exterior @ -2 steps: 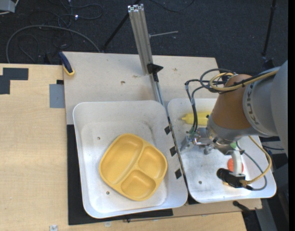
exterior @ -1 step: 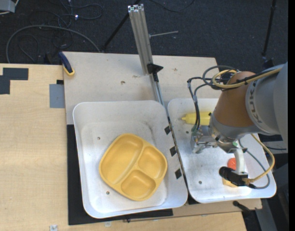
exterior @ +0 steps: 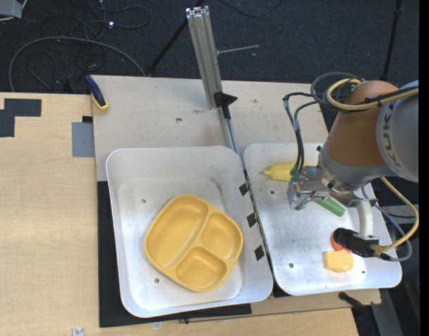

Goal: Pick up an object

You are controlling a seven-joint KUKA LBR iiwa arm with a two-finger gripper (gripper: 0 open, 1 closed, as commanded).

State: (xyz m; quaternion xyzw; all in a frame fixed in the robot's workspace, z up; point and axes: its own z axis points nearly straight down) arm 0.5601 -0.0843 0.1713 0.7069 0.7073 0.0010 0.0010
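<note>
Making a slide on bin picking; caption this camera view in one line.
KUKA arm's gripper low in right bin; yellow divided tray lies in left bin.

light: even, overhead, moderately bright | shadows: soft, faint | glare: none on white bins [exterior: 130, 187] | focus: slightly soft, grainy

A yellow three-compartment plate [exterior: 194, 242] fills one white bin [exterior: 123, 187]; at 3 o'clock, the other white bin [exterior: 298, 257] holds yellow, green and red pieces.

Grey arm [exterior: 382, 128] reaching in from right, orange-banded wrist bent down, hand [exterior: 301, 194] lowered
</note>
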